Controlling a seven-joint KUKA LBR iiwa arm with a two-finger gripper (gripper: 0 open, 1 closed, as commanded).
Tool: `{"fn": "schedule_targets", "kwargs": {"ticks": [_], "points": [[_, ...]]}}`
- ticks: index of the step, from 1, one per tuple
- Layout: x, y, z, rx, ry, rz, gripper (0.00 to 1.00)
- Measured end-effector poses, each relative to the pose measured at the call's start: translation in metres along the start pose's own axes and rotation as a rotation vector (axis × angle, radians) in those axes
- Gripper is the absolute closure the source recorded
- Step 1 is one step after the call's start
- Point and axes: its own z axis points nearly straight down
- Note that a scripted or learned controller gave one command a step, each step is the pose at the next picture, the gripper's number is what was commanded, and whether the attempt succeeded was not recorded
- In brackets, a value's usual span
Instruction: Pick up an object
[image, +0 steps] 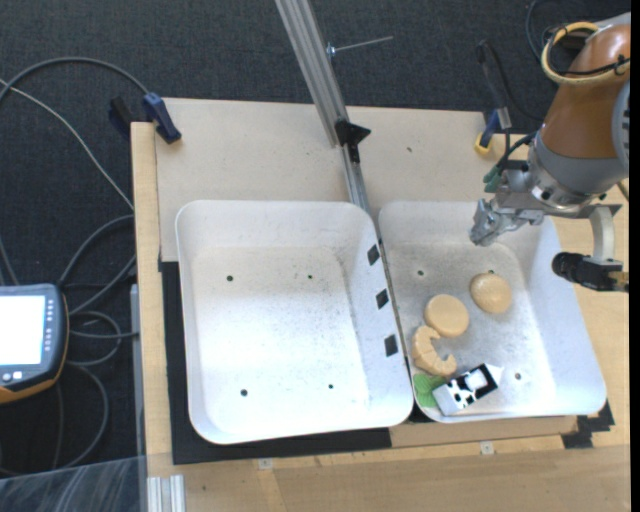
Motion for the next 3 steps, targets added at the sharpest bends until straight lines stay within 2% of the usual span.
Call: {"fn": "schedule_targets", "kwargs": {"ticks": [1,3], "points": [[0.0,0.0,0.015,0.01,0.001,0.001,1.0],[0.101,-0.015,-0.008,0.009,0.005,-0.005,1.0]]}}
